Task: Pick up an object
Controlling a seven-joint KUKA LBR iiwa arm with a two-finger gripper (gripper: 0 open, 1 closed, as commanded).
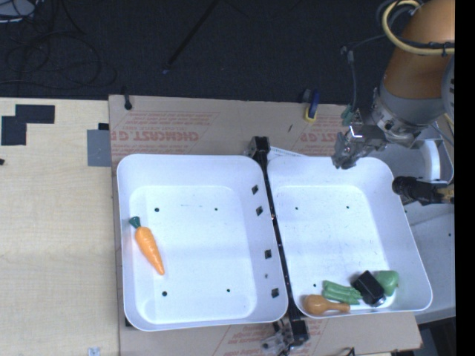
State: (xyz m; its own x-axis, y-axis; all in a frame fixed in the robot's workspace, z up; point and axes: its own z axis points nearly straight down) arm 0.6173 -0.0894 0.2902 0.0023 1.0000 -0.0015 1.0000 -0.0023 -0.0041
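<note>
An orange toy carrot [149,248] with a green top lies at the left side of the left bin [193,173]. In the near right corner of the right bin [334,180] sit a green pod-like toy [341,292], a tan pear-shaped toy [323,305], a black block [369,287] and a light green piece [388,279], crowded together. My gripper [346,156] hangs over the far edge of the right bin, well away from all of them. Nothing shows between its fingers.
A black divider [269,228] runs between the two bins. Both bins rest on a brown cardboard sheet [200,124]. A blue and yellow clamp [310,107] sits at the cardboard's far edge. A black fitting [415,189] sticks out beside the right bin.
</note>
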